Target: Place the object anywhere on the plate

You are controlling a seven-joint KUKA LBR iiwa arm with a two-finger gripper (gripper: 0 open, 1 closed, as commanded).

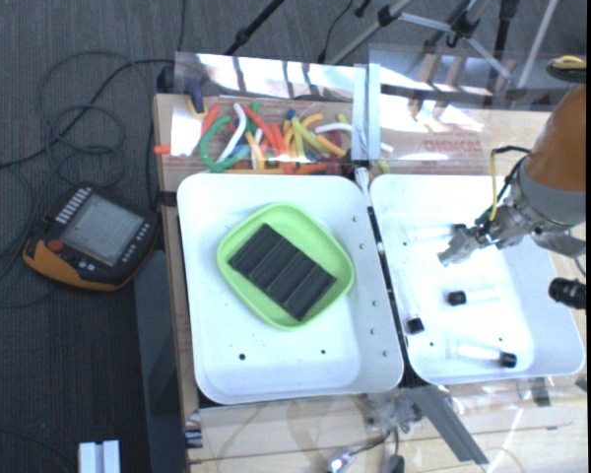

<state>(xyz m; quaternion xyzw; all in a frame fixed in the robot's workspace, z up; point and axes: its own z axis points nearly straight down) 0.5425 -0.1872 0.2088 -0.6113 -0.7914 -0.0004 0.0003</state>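
Observation:
A green, rounded-square plate [235,236] sits in the left white bin [217,353]. A dark grey ribbed rectangular slab [281,267] lies flat across the plate's middle. My gripper [454,247] hangs over the right white bin [547,338], in its upper middle, far to the right of the plate. I see nothing held in it. Below the gripper, on the right bin's floor, lie small clear pieces with black caps [456,298], [414,325], [506,360].
A heap of coloured cables [261,136] lies behind the left bin, under a clear panel. A teach pendant [91,236] rests on the floor to the left. The grey arm with its orange band [571,146] enters from the right above the right bin.

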